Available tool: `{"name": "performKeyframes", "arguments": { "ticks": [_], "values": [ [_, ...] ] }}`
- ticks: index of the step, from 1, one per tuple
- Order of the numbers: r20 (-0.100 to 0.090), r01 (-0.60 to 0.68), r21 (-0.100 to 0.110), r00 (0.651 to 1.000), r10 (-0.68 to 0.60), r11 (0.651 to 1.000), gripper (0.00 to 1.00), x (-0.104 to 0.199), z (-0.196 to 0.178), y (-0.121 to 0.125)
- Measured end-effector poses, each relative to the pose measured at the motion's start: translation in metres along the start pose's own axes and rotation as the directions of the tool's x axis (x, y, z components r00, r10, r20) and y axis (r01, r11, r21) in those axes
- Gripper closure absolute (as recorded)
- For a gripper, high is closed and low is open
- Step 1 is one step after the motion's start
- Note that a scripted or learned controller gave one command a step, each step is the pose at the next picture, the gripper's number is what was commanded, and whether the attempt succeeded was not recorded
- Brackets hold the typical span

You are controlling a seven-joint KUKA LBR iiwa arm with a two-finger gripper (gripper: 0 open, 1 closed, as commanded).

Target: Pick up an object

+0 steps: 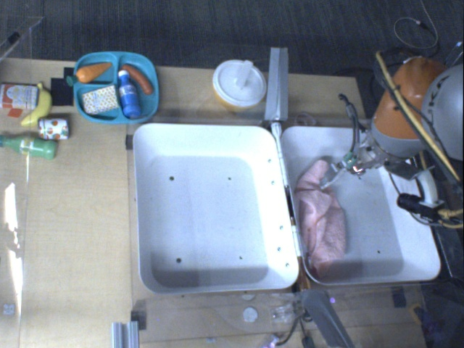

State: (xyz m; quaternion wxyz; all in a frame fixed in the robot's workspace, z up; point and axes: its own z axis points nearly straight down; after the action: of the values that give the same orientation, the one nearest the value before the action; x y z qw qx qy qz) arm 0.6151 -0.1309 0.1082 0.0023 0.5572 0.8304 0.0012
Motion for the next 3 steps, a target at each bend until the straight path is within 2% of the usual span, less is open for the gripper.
{"name": "performKeyframes", "arguments": {
  "ticks": [1, 2, 3],
  "values": [
    [0.004, 0.054, -0.007, 0.999, -0.054, 0.998, 0.0, 0.028, 0.017, 0.013],
    [-0.002, -0.11, 0.004, 0.994, 0.11, 0.994, 0.0, 0.01, 0.019, 0.064],
    [0.003, 0.005, -0.008, 1.0, -0.005, 1.0, 0.0, 0.025, 0.018, 0.018]
  ]
}}
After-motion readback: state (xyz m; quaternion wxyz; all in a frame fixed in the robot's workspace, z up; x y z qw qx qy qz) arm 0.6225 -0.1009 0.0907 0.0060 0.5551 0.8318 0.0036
